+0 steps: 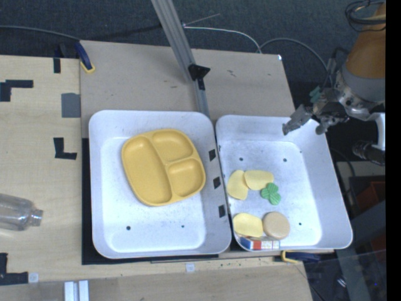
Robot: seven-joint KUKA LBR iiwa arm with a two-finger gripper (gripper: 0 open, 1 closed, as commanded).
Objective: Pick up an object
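Observation:
In the right bin (313, 168) lie several small toy food pieces: two pale yellow chips (249, 182), a green leafy piece (271, 194), a yellow slab (248, 224) and a tan round cookie (276, 225). A small red, white and blue item (260, 245) sits at the bin's front edge. My gripper (307, 119) hangs above the far right corner of this bin, well away from the pieces, with nothing seen between its fingers.
The left bin (106, 187) holds a yellow divided plate (164, 165). A grey metal pole (177, 33) slants over the bench behind the bins. A clear plastic bottle (17, 212) lies on the bench at the far left.

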